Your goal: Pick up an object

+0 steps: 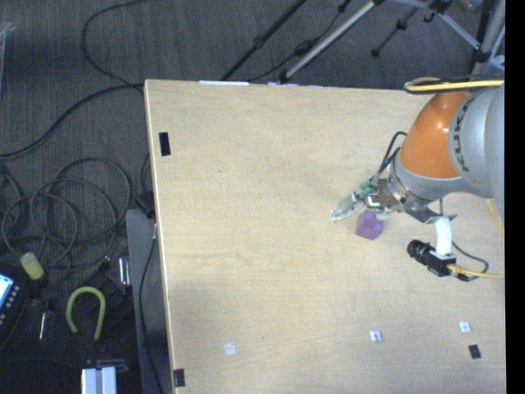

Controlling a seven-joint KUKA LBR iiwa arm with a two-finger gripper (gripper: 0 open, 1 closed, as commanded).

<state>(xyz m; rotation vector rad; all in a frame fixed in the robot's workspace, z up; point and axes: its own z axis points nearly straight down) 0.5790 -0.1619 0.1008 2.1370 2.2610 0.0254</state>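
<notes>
A small purple block (369, 226) lies on the light wooden tabletop (262, 245), right of the middle. The grey arm with its orange band (435, 142) reaches in from the right. My gripper (354, 204) hangs low over the table, its tip pointing left. It is just above and slightly left of the purple block, close to it or touching its top edge. From this slant I cannot make out whether the block sits inside the gripper or beside it.
A black cylinder (428, 254) with a yellow cable hangs off the wrist, right of the block. A black tag (165, 144) and small markers (376, 335) lie on the table. Beyond the table's left edge (156, 245), cables and a green U-shaped piece (86, 306) cover the floor.
</notes>
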